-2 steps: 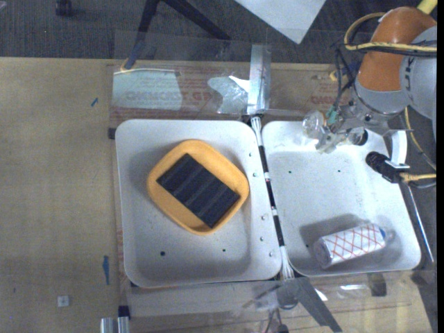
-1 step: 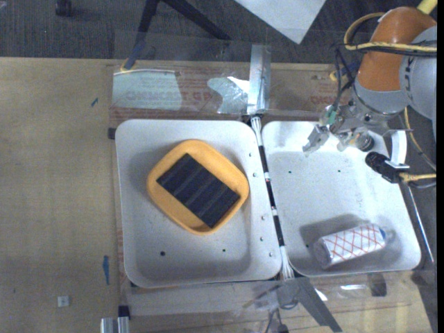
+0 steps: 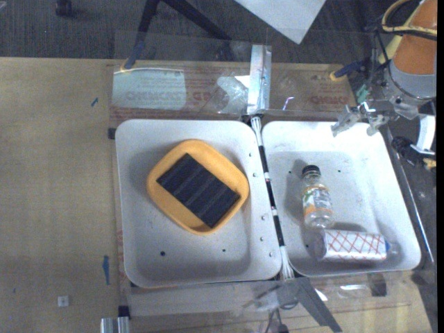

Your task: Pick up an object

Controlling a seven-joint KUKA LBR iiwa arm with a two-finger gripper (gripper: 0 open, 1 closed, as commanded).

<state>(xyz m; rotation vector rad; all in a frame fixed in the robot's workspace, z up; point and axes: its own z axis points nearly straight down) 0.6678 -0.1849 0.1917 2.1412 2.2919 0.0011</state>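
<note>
Where the worktop (image 3: pixel 55 186) bears two white bins, left bin (image 3: pixel 132 255) at frame centre holding a yellow-rimmed dark pad (image 3: pixel 198 195). Right bin (image 3: pixel 361 151) with a clear bottle (image 3: pixel 316 197) upright in picture, just above a red-checked cylinder (image 3: pixel 350 245) lying sideways. Pincer (image 3: pixel 359 116) at upper right over the bin's rim, holding nothing, spread impossible to tell.

The grey arm (image 3: pixel 415 61) is reaching in from the upper right of the frame, its orange band showing at the top right corner. Its gripper (image 3: pixel 359 118) is hanging at the upper right, carrying nothing visible.
</note>
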